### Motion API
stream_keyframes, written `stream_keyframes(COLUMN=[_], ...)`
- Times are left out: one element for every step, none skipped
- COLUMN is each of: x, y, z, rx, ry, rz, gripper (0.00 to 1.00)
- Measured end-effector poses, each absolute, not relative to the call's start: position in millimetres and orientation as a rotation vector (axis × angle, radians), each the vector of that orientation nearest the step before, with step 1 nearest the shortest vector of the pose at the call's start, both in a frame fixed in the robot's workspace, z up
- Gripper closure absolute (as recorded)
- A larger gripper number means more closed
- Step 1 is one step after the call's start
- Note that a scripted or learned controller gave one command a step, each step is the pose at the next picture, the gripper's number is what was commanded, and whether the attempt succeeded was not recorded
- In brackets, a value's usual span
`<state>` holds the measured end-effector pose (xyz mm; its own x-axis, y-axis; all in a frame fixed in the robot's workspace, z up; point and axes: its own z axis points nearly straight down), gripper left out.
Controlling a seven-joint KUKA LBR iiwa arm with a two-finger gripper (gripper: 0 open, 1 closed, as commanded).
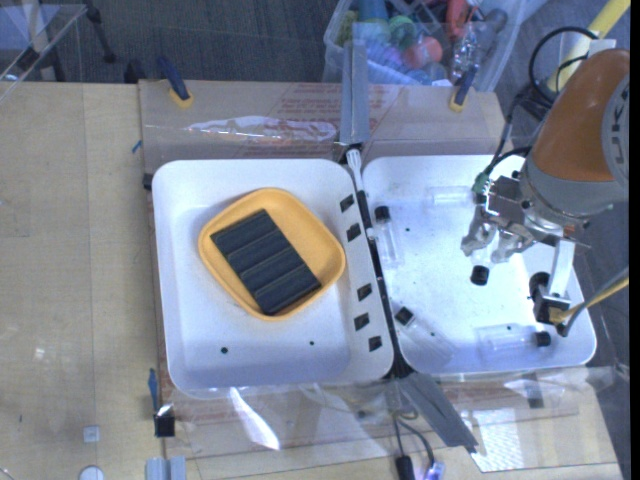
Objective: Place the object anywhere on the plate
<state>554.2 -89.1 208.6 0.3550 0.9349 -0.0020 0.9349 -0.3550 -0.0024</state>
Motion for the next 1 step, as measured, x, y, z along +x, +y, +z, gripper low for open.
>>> stream_keyframes(x=[554.2], y=[-89.1], z=[208.7], rx=[-2.585], ry=[-1.783], rz=[0.004], gripper=[0.00])
